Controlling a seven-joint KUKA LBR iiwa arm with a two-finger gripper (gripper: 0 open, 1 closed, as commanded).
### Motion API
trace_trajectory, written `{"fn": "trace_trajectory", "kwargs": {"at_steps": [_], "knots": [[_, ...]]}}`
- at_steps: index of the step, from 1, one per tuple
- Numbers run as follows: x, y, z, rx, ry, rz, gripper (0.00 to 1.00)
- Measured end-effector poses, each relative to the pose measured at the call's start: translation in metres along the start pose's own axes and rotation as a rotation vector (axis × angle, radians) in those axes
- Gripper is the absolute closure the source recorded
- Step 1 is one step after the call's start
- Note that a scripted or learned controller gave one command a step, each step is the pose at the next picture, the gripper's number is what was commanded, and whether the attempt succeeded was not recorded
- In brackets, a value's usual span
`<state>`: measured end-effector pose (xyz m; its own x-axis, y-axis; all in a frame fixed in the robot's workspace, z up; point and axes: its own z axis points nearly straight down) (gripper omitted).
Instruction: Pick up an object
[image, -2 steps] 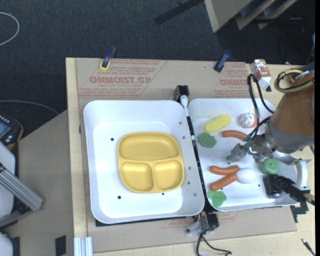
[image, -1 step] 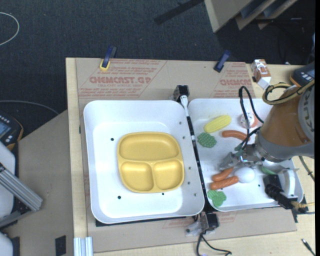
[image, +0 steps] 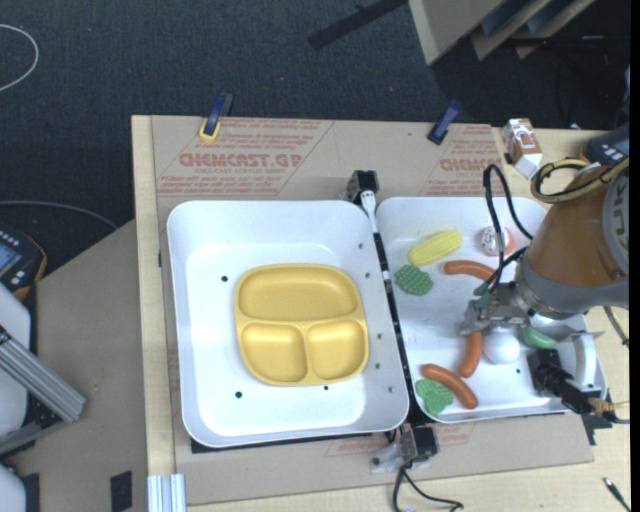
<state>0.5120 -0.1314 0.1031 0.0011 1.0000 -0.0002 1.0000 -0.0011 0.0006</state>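
Observation:
My gripper (image: 487, 318) reaches low into the right bin (image: 440, 300) from the right, its metal tip just above an orange carrot (image: 471, 353) and beside a white egg-shaped piece (image: 503, 348). A yellow corn cob (image: 436, 246) and a green leafy piece (image: 413, 280) lie toward the bin's back left. One orange sausage (image: 468, 268) lies behind the gripper, and another sausage (image: 449, 384) rests on a green piece (image: 434, 399) at the front. A small green item (image: 541, 337) sits partly under the wrist.
The left bin (image: 200, 330) holds a yellow three-compartment plate (image: 300, 323). A divider with black clips (image: 365, 187) runs between the bins. Cables (image: 505, 200) loop over the arm above the right bin's back edge. Blue clamps (image: 215, 115) pin the cardboard at the back.

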Motion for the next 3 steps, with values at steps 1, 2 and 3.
{"fn": "trace_trajectory", "kwargs": {"at_steps": [1,2,3], "knots": [[-0.001,0.007,-0.044,-0.004,-0.002,-0.002,1.0],[0.003,0.012,-0.106,-0.007,-0.002,-0.003,1.0],[0.003,0.013,-0.123,-0.005,-0.002,-0.002,1.0]]}}
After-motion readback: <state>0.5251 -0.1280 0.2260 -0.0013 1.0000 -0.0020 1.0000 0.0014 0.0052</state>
